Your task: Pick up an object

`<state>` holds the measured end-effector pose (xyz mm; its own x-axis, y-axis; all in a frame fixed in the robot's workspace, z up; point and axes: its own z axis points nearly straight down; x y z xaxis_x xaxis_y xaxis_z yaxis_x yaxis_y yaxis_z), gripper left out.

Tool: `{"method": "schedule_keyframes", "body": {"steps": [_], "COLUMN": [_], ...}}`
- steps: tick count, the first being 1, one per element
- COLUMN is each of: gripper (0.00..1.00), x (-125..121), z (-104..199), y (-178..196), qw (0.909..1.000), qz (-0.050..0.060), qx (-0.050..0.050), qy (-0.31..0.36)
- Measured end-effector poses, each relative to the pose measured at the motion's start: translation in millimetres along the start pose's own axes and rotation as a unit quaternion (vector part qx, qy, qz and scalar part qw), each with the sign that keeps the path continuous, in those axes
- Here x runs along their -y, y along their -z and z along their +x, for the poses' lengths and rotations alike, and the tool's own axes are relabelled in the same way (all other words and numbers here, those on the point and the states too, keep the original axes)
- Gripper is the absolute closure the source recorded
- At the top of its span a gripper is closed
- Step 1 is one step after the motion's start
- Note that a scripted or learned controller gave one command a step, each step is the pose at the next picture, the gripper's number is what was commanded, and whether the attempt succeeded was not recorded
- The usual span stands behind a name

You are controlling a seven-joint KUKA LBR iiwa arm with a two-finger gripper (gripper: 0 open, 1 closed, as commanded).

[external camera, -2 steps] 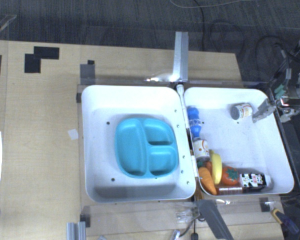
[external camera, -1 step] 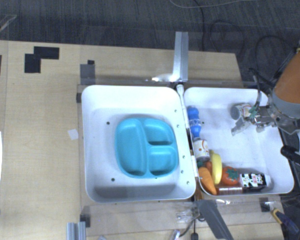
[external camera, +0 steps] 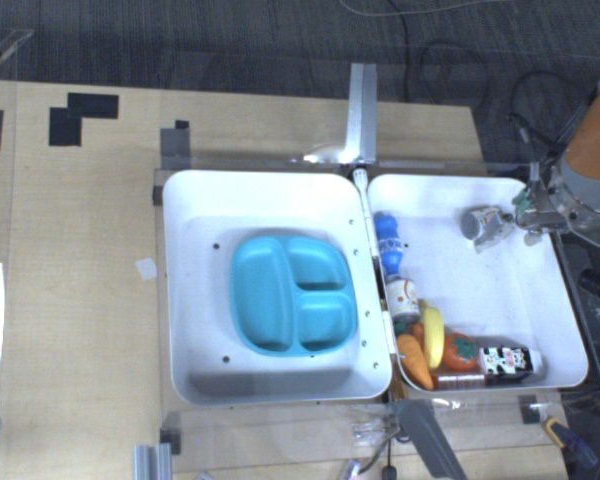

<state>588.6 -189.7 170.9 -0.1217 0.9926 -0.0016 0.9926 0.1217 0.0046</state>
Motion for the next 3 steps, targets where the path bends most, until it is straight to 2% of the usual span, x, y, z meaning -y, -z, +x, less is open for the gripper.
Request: {"method": "schedule_keyframes", "body": {"steps": [1,2,3], "gripper": [0.0,0.0,1.0], "x": [32,-43,-46], "z": [27,15,16], "y": [20,-79,-69], "qw": [0.996,0.9967,0.9971], "qz": [0.001,0.0,-0.002], "qx": [0.0,0.0,0.001], "qy": [-0.089,-0.081,-0.077]}}
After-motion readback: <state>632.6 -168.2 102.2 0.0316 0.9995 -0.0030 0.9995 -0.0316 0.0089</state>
